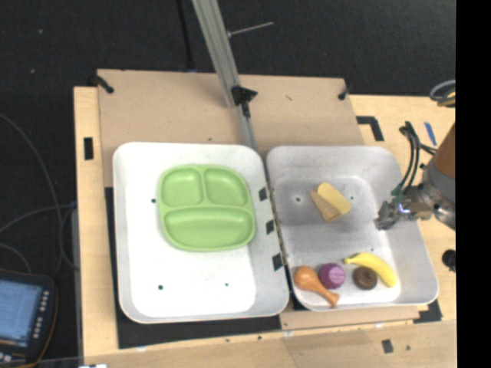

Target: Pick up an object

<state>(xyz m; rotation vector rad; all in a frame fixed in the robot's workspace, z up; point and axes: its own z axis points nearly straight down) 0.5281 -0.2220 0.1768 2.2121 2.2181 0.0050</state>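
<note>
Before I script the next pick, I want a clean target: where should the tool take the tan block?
Grip the tan block across its narrow width, coming straight down from above. It lies alone mid-bin, slanted, with bare floor of the right bin all round, so both long sides look free.

Arm [443,176] enters from right edge, orange band above grey wrist. Gripper [386,215] low at wrist's left end, pointing left. Nothing seen between fingers.
</note>
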